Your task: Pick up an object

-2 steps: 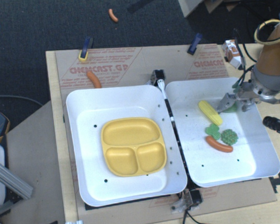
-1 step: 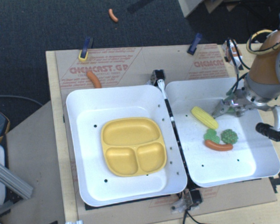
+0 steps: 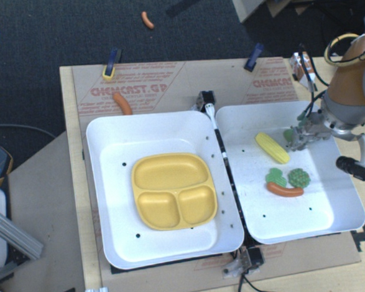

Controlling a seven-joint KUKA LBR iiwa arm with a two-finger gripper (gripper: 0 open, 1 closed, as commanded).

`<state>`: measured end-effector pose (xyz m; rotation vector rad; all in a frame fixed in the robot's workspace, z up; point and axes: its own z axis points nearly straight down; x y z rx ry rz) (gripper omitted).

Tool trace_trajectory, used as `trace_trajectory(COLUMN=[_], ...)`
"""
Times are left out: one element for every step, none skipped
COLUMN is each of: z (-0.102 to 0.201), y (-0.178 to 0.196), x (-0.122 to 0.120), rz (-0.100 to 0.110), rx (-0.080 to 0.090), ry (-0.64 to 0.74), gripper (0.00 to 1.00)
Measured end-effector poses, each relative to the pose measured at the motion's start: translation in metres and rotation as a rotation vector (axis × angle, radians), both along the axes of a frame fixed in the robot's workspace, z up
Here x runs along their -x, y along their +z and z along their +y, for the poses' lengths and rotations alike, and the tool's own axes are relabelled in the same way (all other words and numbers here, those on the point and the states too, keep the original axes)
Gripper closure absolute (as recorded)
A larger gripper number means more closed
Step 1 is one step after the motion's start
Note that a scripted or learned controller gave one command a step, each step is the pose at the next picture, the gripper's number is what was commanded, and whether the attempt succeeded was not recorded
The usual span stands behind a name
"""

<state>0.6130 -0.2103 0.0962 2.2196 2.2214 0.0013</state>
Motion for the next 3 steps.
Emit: trace_trajectory(z=[0.001, -0.001, -0.002], y=[0.044, 0.099, 0.132], x=[-0.005, -0.017, -0.018], rz=[-0.006, -0.007, -0.005], rx=[0.003, 0.003, 0.003], ry=[0.0, 0.0, 0.0], gripper=[1.0, 1.0, 1.0])
